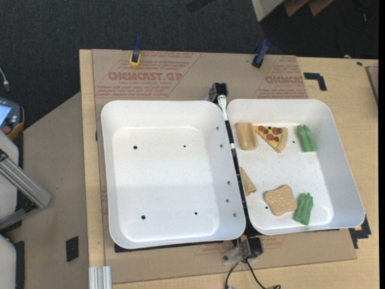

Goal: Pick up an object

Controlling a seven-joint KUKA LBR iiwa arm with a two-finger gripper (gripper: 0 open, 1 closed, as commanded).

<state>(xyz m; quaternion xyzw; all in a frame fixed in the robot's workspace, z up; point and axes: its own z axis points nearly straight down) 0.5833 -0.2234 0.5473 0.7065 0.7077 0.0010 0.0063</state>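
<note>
The right bin (pixel 337 155) holds several toy foods. A tan bread roll (pixel 245 135) lies near its upper left, with a pizza slice (pixel 272 135) just to the right of it. A green vegetable piece (pixel 306 138) lies at the upper right. Against the left wall sits a small tan wedge (pixel 246 182). A toast slice (pixel 280 200) lies near the front, touching a second green piece (pixel 303 208) on its right.
The left bin (pixel 162 173) sits beside the right one on a cardboard sheet (pixel 96 83). Blue clamps (pixel 136 51) (pixel 261 53) grip the sheet's far edge. A black clip (pixel 218 92) joins the bins at the back, and a cable (pixel 240 264) trails at the front.
</note>
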